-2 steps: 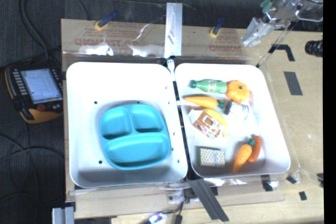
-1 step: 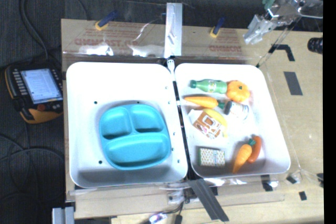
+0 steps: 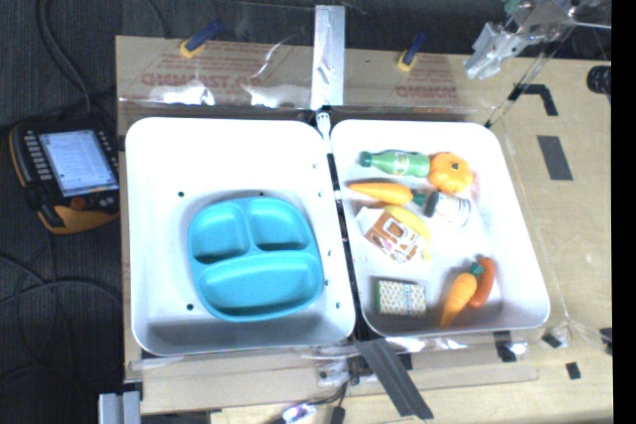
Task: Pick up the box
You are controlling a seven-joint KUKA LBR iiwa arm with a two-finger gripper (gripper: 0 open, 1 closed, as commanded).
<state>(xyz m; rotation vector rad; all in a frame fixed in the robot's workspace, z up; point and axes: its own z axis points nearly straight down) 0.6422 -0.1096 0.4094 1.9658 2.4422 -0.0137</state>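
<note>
Looking down at a pale wooden desk (image 3: 581, 243) sitting on dark grey carpet, with a couple of cables snaking across the floor at the top left. A teach pendant (image 3: 68, 172) with a lit screen lies on the floor just off the desk's left edge. Two shallow white bins sit side by side in the middle of the desk. A clear plastic sheet (image 3: 238, 74) is clamped along the desk's far edge with blue-and-yellow clips; there's reddish printed writing on it but it's too blurry to read.

The left bin (image 3: 149, 213) has a turquoise divided tray (image 3: 256, 256) in it. The right bin (image 3: 517, 243) is the busy one: a green bottle (image 3: 395, 160) lying along the far edge, an orange fruit (image 3: 450, 173) just beside it, a long orange-yellow toy veg (image 3: 379, 193) below the bottle, and a carrot (image 3: 460, 294) near the front right corner.

The box (image 3: 395, 235) is about in the middle of the right bin, tilted, white with an orange and red printed label I can't make out. A small patterned sponge-like block (image 3: 401, 297) sits near the bin's front edge, just in front of it.

The hand (image 3: 494, 48) is up over the desk's far right corner, outside both bins and well apart from the box. It's touching nothing and carrying nothing, but I can't tell how far open it is from this angle.
</note>
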